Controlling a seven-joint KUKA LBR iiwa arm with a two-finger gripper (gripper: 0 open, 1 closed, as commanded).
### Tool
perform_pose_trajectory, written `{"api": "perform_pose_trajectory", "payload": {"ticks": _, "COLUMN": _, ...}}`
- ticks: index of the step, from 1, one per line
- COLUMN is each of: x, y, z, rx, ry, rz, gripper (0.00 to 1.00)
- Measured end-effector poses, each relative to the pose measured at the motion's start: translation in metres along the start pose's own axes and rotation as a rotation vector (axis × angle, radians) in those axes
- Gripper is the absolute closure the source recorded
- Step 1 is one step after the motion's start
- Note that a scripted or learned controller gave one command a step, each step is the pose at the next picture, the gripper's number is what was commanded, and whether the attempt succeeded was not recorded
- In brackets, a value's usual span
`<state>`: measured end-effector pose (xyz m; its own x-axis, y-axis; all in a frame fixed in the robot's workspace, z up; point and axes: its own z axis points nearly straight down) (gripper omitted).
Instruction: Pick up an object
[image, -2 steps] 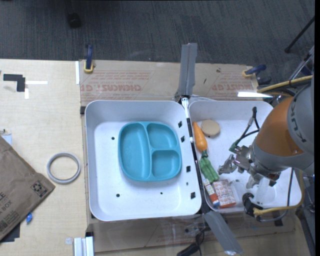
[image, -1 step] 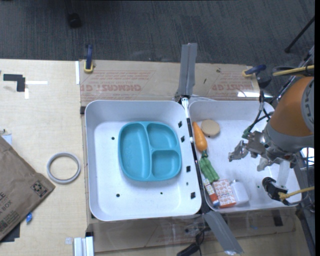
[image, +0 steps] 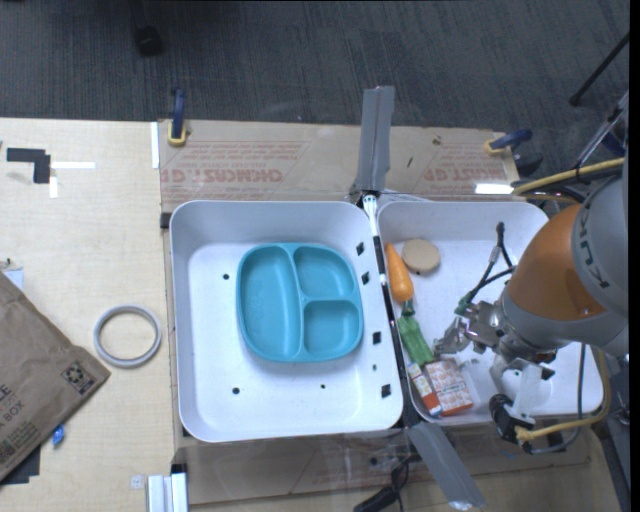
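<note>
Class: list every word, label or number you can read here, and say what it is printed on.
"BOX": brown carton at the left edge.
Red print on the cardboard sheet behind the bins: upside down, too blurred to read.
Label on the red packet in the right bin: too small to read.

Arm (image: 590, 260): grey casing showing at upper right, broad orange band (image: 555, 275) wrapping the segment below it. Thin black cables (image: 497, 258) running alongside. Metallic wrist hardware (image: 485, 325), white fittings (image: 520, 385), yellowish hose (image: 560, 428) looping beneath.
</note>
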<state>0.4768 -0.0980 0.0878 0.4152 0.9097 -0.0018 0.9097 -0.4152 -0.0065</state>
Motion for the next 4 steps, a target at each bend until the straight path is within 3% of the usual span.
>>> {"api": "perform_pose_trajectory", "payload": {"ticks": 1, "x": 0.0, "y": 0.046, "z": 0.0, "rx": 0.0, "ry": -0.001, "rz": 0.018, "gripper": 0.0}}
{"api": "perform_pose_trajectory", "payload": {"ticks": 2, "x": -0.008, "y": 0.109, "z": -0.073, "rx": -0.001, "ry": -0.002, "rz": -0.172, "gripper": 0.0}}
{"api": "perform_pose_trajectory", "payload": {"ticks": 3, "x": 0.012, "y": 0.138, "z": -0.002, "rx": -0.002, "ry": -0.001, "rz": -0.057, "gripper": 0.0}}
{"api": "perform_pose_trajectory", "payload": {"ticks": 4, "x": 0.012, "y": 0.137, "z": -0.006, "rx": 0.004, "ry": -0.005, "rz": -0.06, "gripper": 1.0}}
